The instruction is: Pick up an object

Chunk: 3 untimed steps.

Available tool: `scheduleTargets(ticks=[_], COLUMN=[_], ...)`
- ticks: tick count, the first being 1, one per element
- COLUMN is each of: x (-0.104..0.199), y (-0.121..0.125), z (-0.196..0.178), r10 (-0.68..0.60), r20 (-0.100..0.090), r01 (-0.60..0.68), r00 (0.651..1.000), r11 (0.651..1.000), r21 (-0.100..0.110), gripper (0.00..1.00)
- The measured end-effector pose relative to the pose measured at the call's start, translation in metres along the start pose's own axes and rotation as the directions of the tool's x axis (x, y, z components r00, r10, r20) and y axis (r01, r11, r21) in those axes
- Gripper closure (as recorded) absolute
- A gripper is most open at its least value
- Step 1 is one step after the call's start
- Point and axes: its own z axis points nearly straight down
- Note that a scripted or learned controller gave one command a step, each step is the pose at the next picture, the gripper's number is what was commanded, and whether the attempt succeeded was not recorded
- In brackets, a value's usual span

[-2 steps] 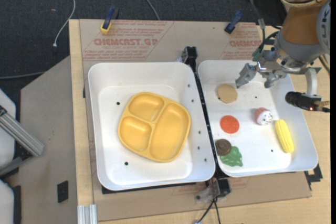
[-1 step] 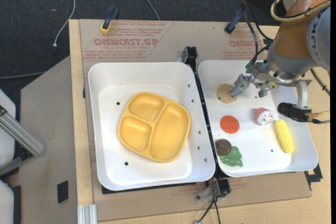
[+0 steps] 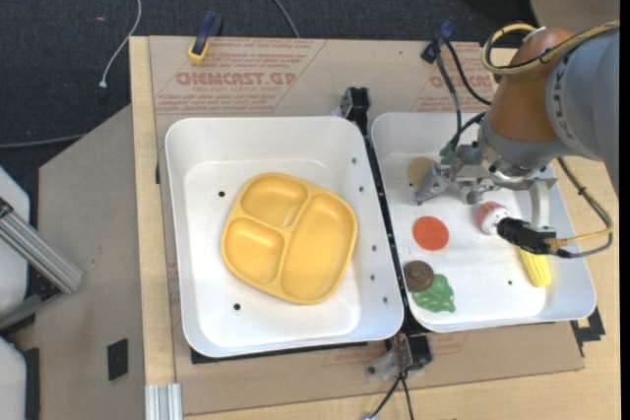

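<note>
The arm [image 3: 551,93] is the biggest thing here and it covers the upper part of the right bin [image 3: 394,145]. If it goes down blind, it could press on something lying under it, or hit the wall of the bin.

The left bin [image 3: 187,211] has a yellow divided plate [image 3: 290,236] in its middle, well apart from the arm, so I think it is not the target now.

The gripper [image 3: 429,180] points to the left, low over the floor of the right bin. I cannot tell how far it is opened, and I see nothing between its tips.

The things to pick are in the right bin: a yellow corn piece [image 3: 536,266] near the right wall, a green toy [image 3: 436,295] touching a brown round piece [image 3: 419,274], an orange disc [image 3: 430,232] just below the gripper, and a small red-and-white thing [image 3: 488,216] whose shape is hard to read. These are small and close together, so a grasp could push one away or catch two. The disc is flat and could slip.
</note>
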Motion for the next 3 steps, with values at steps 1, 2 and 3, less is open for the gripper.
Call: scheduleTargets(ticks=[1, 2, 3], x=[0.0, 0.006, 0.013], y=[0.003, 0.001, 0.003], z=[-0.016, -0.078, -0.125], r10=[0.0, -0.002, -0.002], r20=[0.002, 0.004, 0.004], r01=[0.0, 0.002, 0.003], r00=[1.0, 1.0, 1.0], r11=[1.0, 1.0, 1.0], r21=[-0.01, -0.016, -0.016], gripper=[1.0, 1.0, 1.0])
